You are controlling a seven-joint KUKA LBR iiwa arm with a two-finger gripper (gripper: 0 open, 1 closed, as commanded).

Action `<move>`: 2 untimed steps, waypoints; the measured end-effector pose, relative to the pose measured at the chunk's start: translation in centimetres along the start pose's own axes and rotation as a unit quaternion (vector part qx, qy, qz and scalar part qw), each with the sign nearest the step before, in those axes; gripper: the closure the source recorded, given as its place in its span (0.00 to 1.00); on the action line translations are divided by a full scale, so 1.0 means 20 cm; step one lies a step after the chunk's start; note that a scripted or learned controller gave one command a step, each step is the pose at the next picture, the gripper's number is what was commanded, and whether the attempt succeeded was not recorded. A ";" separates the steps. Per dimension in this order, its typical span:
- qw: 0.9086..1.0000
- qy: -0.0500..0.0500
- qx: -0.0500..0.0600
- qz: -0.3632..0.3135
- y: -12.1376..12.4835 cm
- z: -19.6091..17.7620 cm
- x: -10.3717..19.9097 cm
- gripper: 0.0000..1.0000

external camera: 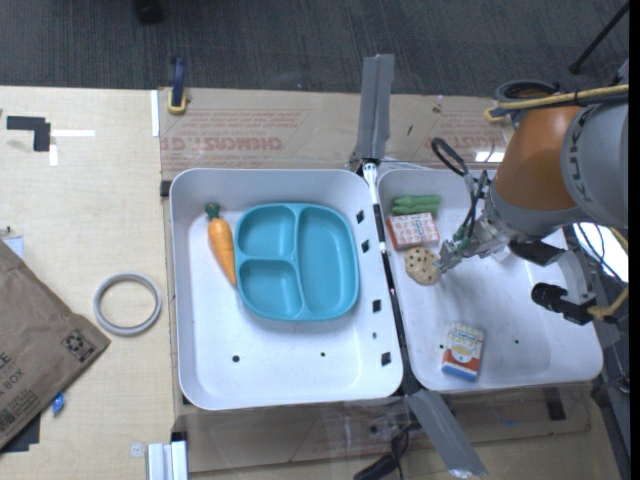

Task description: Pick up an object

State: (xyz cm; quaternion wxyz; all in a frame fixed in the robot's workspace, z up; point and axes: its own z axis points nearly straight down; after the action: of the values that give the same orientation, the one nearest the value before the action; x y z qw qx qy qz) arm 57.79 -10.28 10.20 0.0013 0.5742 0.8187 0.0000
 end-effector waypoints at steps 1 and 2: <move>1.000 0.000 0.000 0.000 0.00 0.00 0.00 0.00; 0.999 0.000 0.000 0.044 0.14 0.04 -0.05 0.00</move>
State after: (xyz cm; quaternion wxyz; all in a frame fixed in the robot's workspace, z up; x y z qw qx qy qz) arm 60.72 -10.23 9.38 0.0010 0.6096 0.7927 0.0004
